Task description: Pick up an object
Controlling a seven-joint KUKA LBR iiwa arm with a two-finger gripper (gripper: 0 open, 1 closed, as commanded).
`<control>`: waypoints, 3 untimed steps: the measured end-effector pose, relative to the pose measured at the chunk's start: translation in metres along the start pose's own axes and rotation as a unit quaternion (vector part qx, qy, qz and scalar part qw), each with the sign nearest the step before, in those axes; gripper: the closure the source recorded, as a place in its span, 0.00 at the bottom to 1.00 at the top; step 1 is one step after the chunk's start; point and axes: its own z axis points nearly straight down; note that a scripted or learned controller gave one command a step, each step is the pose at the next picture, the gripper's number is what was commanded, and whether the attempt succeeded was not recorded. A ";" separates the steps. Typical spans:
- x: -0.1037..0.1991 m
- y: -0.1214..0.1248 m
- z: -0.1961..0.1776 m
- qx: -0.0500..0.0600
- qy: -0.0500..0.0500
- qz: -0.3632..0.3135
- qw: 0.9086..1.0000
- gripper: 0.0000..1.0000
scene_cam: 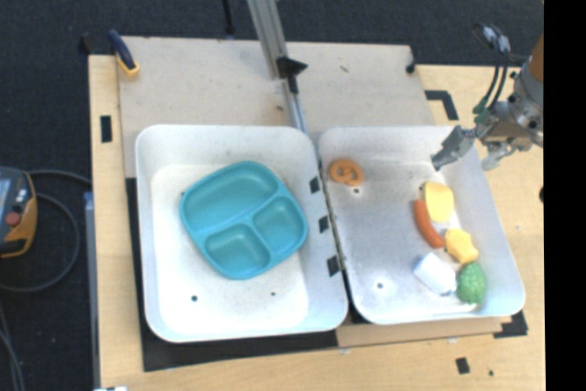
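Observation:
The right bin (385, 224) holds several small objects. A small orange ring-shaped piece (345, 171) lies near its top left. Along the right side sit a yellow block (439, 199), an orange sausage-shaped piece (426, 224), a smaller yellow piece (461, 244), a white piece (433, 272) and a green broccoli-like piece (471, 283). My gripper (472, 153) hangs over the bin's upper right corner, above and slightly right of the yellow block. Its fingers are spread open with nothing between them.
The left bin (165, 288) holds a teal divided plate (243, 218). A grey metal post (265, 9) rises behind the bins, ending at their shared edge. A blue and yellow clamp (123, 52) sits at the bench's back left corner.

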 end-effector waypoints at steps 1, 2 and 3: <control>-0.003 -0.001 0.062 0.002 0.000 0.000 1.000 0.00; 0.001 -0.008 0.121 0.003 0.000 0.001 1.000 0.00; -0.006 -0.003 0.168 0.002 -0.001 0.001 1.000 0.00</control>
